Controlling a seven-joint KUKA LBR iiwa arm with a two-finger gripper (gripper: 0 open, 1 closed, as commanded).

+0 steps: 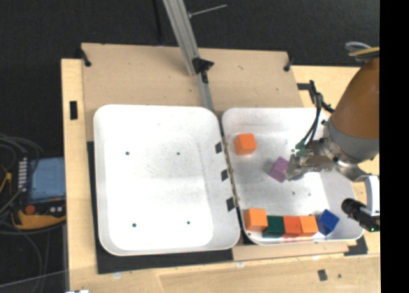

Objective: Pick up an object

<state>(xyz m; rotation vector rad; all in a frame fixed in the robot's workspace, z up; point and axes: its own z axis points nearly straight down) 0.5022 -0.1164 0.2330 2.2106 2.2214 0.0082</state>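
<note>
Pincer (295,169) beside purple block (278,169) over right white bin (268,126), wooden bench (160,68).

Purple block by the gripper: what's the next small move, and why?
Probably close the fingers and check the grip before lifting. The gripper is low in the right bin, right against the purple block, which sits tilted on the bin floor. The view doesn't show the block between the fingers, so a hold isn't confirmed. The orange block stands apart, out of the way.
</note>
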